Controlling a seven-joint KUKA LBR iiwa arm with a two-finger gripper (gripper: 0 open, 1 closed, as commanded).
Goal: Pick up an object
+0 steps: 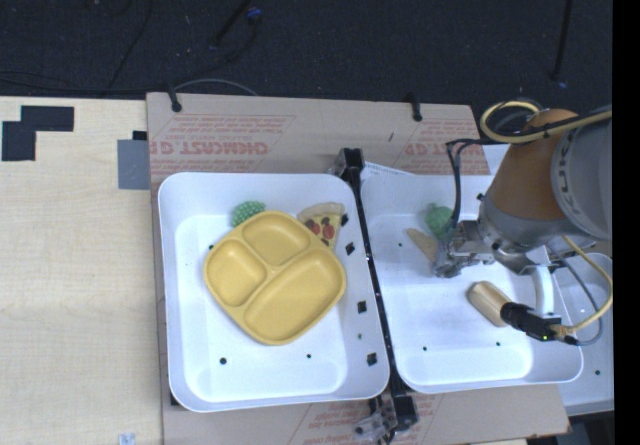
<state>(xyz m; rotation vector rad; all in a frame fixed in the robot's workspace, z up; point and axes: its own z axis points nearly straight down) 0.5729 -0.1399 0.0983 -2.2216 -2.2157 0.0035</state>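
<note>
My gripper (452, 263) is low in the right bin (450, 353), near its back middle, on the grey arm with the orange band (525, 178) that comes in from the right. A small green object (438, 218) lies just behind the gripper. A tan wedge-shaped piece (424, 242) sits right at the gripper's left side, touching or nearly touching it. A tan cylinder (487, 301) with a dark end lies to the gripper's front right, apart from it.
The left bin (190, 353) holds a yellow divided plate (275, 276), a green knobbly object (249, 211) behind it and a pizza-slice toy (323, 223). A black divider (365, 273) runs between the bins. Cables loop beside the arm at the right.
</note>
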